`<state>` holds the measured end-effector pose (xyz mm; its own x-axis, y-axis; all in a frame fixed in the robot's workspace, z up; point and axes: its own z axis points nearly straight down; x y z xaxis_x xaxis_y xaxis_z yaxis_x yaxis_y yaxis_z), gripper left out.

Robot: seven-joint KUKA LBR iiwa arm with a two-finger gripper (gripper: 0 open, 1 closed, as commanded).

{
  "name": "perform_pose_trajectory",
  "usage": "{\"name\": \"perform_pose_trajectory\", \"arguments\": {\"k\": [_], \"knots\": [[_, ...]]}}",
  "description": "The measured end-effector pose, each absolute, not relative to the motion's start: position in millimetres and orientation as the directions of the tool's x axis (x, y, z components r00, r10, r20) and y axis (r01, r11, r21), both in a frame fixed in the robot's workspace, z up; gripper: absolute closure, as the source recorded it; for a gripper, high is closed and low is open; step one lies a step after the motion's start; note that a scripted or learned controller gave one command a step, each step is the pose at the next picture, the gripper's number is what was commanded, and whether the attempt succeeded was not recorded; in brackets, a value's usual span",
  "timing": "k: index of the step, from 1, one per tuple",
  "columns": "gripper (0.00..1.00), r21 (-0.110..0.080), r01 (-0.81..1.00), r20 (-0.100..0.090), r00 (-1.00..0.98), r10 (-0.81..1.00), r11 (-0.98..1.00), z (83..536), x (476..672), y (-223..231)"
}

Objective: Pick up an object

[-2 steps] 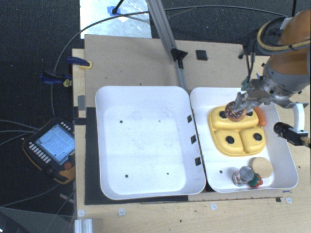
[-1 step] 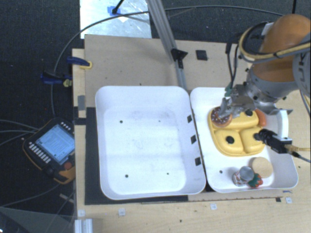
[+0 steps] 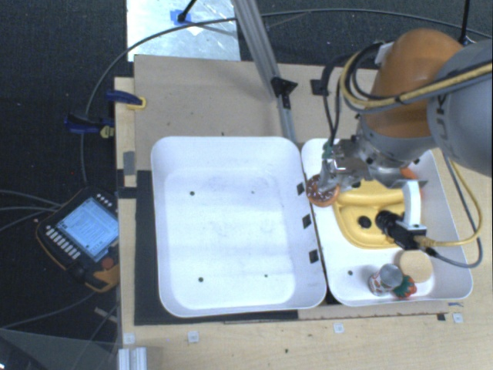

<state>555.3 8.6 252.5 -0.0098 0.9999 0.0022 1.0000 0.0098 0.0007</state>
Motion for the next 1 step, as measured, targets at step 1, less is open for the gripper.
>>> {"name": "perform_pose_trajectory", "arguments": {"k": [1], "knots": [[1.0, -0.001, 1.0, 0.002, -0.009, 1.0, 0.009, 234.1, 538.8, 56.7]]}}
